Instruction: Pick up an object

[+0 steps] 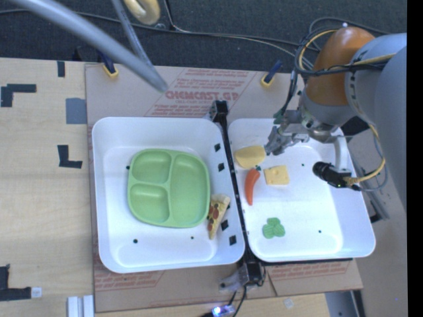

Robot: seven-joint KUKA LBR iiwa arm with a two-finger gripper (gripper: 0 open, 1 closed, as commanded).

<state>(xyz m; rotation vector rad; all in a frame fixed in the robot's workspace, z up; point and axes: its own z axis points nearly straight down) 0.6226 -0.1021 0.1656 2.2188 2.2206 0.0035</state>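
Gripper [269, 146] low in the right bin [344, 243], fingers' state unclear (I cannot tell), its tip touching the yellow piece [250, 156] by the divider; orange carrot [252, 185] just below.

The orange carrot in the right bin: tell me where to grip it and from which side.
Grip the carrot across its narrow width near the middle, coming straight down from above. It lies flat and long, running near-to-far in the right bin, close to the divider, with the cheese slice just to its right.

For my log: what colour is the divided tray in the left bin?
Light green, seen in the camera view.
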